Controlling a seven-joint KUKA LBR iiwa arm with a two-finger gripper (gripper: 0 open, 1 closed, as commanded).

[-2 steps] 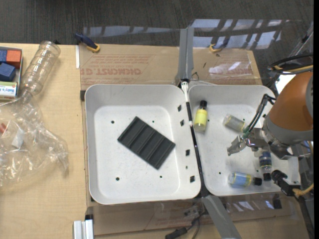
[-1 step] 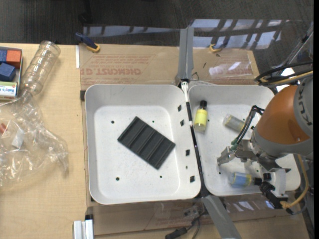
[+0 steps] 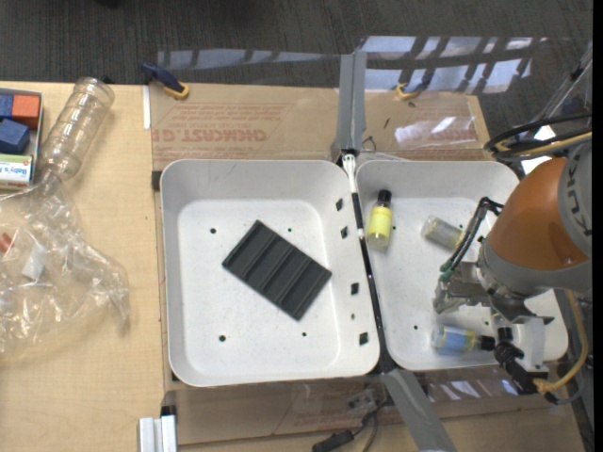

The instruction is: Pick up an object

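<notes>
My gripper point(image 3: 456, 298) hangs low over the right bin point(image 3: 415, 182), near its front right part, under the orange wrist band. Just in front of it lies a small clear bottle with a blue and yellow inside point(image 3: 456, 340), close to the gripper but not seen between its fingers. A small yellow bottle with a black cap point(image 3: 380, 220) lies at the bin's left side. A pale, clear vial point(image 3: 440, 232) rests behind the gripper. In the left bin point(image 3: 188, 281) a dark grey ribbed slab point(image 3: 276, 269) lies flat and askew.
The arm's body and cables cover the right bin's right side. On the wooden bench to the left lie a clear plastic bottle point(image 3: 73, 128), crumpled plastic wrap point(image 3: 47, 262) and a box of coloured blocks point(image 3: 19, 130). Brown cardboard point(image 3: 245, 125) lies behind the bins.
</notes>
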